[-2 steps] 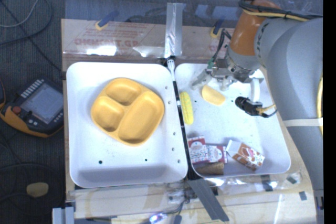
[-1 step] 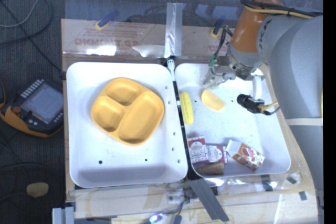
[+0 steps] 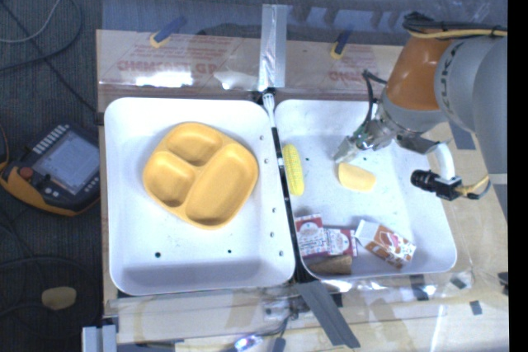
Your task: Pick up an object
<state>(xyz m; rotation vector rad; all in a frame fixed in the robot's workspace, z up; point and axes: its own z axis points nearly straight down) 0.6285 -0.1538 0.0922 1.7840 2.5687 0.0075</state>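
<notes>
- The fingers (image 3: 345, 149) of the gripper (image 3: 351, 148) point down and to the left in the right bin (image 3: 429, 214); they look close together, but whether they are parted or pressed shut cannot be told, and nothing shows between them.
- Just below the tips, apart from them, lies a pale yellow wedge (image 3: 355, 176), smooth and rounded like a piece of cheese, its long axis running left to right with a slight downward tilt.
- A yellow corn cob (image 3: 292, 169) lies against the bin's left wall, its long axis running top to bottom, bumpy in texture.
- Along the near wall sit a red and white carton (image 3: 320, 239) and a smaller red and white packet (image 3: 389, 246); their print is too small to read.
- The arm (image 3: 450, 78) is grey with an orange band, reaching in from the right.
- The left bin (image 3: 132, 260) holds a smooth yellow plate (image 3: 200, 173) with three compartments.
- Behind the bins, a taped cardboard sheet (image 3: 165, 62) bears faint red writing that cannot be read.
</notes>
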